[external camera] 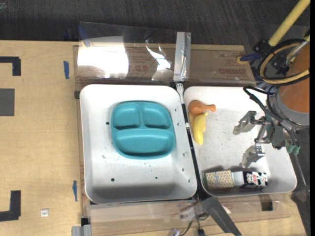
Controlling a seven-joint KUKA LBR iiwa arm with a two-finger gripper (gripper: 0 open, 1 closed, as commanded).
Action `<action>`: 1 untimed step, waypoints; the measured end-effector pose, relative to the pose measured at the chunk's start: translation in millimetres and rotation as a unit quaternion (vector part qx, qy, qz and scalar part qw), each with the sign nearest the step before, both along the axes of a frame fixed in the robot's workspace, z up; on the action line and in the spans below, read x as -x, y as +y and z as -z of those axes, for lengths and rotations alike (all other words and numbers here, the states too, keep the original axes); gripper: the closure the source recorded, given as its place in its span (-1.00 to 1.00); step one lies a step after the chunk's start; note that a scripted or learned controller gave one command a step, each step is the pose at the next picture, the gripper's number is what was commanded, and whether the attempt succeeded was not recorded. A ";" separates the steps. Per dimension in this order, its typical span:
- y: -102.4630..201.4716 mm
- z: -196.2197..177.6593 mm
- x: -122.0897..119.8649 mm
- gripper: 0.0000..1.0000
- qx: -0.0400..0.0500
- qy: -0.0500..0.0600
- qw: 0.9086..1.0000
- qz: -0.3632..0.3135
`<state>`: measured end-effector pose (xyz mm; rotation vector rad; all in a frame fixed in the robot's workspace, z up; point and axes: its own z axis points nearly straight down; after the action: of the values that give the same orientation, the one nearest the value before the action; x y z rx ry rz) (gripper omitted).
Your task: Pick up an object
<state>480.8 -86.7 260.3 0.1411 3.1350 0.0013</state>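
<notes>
Camera view | pincer [250, 136] spread wide, holding nothing, above right bin [221, 132] | advice: descend squarely over the boxed item [236, 179], close gently.

teal plate [142, 129], yellow banana [199, 128], orange toy [201, 107], white bins [93, 176]

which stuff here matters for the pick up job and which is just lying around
For the job:
- two-finger tool, fingers spread over the right white bin
- yellow banana-shaped toy
- orange toy beside it
- tan and black-and-white brush-like object

Lying about:
- teal divided plastic plate in the left white bin
- clear plastic sheet behind the bins
</notes>
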 end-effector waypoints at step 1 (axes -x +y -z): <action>-51.0 99.6 1.5 -1.00 0.000 0.002 0.991 0.135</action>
<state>479.3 -137.7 160.7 0.5640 3.0911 0.0012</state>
